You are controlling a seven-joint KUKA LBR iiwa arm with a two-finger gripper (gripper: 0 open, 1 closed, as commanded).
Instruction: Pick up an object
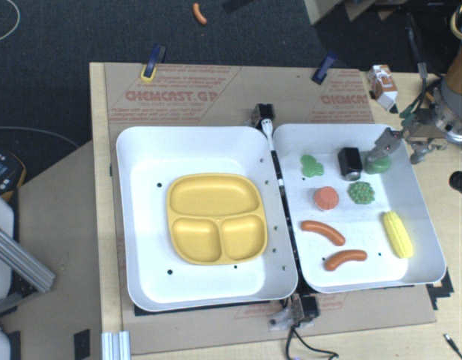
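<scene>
I cannot tell how the jaws [379, 158] stand. They crowd a green item [380, 165] at the right bin's [422, 201] one o'clock; the neighbouring black block [349, 162] risks being knocked.

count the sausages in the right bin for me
2. One orange-red toy sausage lies near the middle of the right white bin; the other orange-red toy sausage lies closer to the bin's front edge.

Arm enters from the right, near the surface's far right corner. Wrist low, angled leftward and down. Gripper [381, 150] sits at the end of the wrist, pointing inward from the right edge. Finger state not resolvable from this view.
</scene>
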